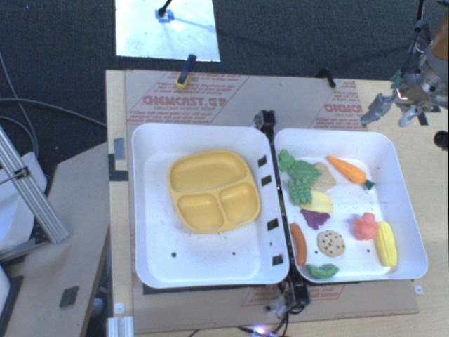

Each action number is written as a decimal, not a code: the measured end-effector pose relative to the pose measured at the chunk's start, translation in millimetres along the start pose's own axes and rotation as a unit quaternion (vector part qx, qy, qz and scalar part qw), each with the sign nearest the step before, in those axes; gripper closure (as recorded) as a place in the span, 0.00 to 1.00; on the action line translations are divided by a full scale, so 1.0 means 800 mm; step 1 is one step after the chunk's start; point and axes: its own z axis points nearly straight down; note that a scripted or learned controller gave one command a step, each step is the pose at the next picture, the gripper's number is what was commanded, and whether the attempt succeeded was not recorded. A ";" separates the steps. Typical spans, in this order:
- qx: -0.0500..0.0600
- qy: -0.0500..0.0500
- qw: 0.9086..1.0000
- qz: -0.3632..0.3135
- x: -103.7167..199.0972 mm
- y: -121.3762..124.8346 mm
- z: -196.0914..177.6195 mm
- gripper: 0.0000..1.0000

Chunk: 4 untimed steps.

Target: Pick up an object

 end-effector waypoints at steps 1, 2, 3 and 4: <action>0.002 0.004 1.000 -0.002 0.094 -0.054 0.222 0.00; -0.008 -0.001 1.000 -0.001 0.087 -0.047 0.196 1.00; -0.009 -0.002 1.000 -0.002 0.087 -0.046 0.182 1.00; -0.011 -0.002 1.000 -0.002 0.086 -0.044 0.169 1.00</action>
